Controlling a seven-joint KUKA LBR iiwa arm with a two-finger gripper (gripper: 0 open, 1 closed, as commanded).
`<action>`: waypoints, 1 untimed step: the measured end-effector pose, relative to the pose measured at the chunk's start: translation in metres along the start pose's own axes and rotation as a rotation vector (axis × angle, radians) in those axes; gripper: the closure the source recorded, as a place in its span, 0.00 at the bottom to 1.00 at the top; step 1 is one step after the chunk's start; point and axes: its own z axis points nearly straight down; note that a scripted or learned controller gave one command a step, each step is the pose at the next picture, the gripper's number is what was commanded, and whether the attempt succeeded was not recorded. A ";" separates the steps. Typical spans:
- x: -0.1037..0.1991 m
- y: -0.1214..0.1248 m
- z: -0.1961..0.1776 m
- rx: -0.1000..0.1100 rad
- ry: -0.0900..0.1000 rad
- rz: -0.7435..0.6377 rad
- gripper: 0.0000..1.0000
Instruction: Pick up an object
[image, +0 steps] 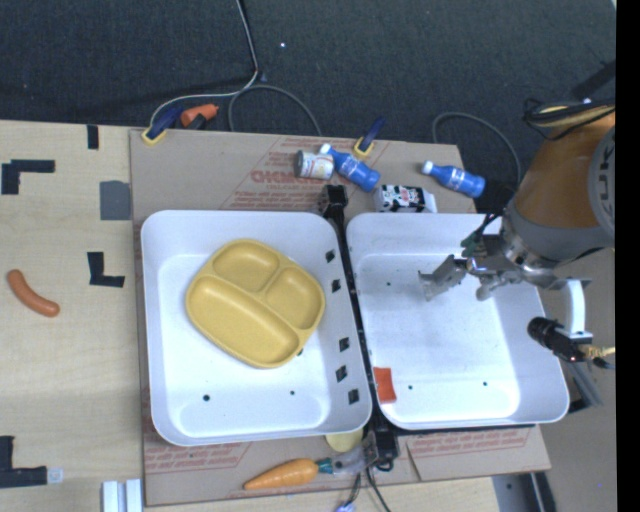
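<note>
A yellow divided plate (255, 300) lies tilted in the left bin (165, 400). My gripper (463, 284) hangs over the upper part of the right bin (450, 400), well to the right of the plate. Its two grey fingers (437, 281) are spread apart and open, with bare white bin floor showing between them. Nothing is held.
Behind the bins lie a white and blue bottle (335, 165), a second blue bottle (455, 179) and a small black and white box (405, 199). A toy carrot (283, 475) sits at the front edge, and a sausage (33, 293) lies far left. Black clips (345, 345) line the divider.
</note>
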 end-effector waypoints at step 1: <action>0.034 0.025 0.121 -0.007 -0.005 -0.002 0.00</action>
